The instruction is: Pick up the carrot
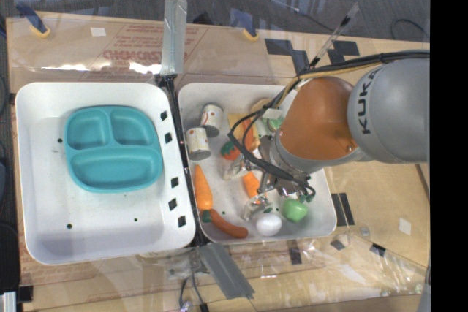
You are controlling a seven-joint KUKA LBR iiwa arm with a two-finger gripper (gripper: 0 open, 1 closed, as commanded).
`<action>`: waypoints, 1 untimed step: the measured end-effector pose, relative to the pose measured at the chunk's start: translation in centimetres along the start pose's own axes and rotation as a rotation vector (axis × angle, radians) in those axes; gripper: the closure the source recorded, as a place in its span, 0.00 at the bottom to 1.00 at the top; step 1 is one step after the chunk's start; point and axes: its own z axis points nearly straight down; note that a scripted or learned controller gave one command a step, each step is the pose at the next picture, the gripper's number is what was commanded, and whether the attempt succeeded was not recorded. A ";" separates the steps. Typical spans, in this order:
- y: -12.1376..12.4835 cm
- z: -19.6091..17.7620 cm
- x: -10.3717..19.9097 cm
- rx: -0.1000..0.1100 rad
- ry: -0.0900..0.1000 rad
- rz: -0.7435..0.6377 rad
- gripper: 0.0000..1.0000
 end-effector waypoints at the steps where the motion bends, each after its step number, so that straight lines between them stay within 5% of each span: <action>1: 0.1 -1.0 -0.2 0.001 -0.002 -0.008 1.00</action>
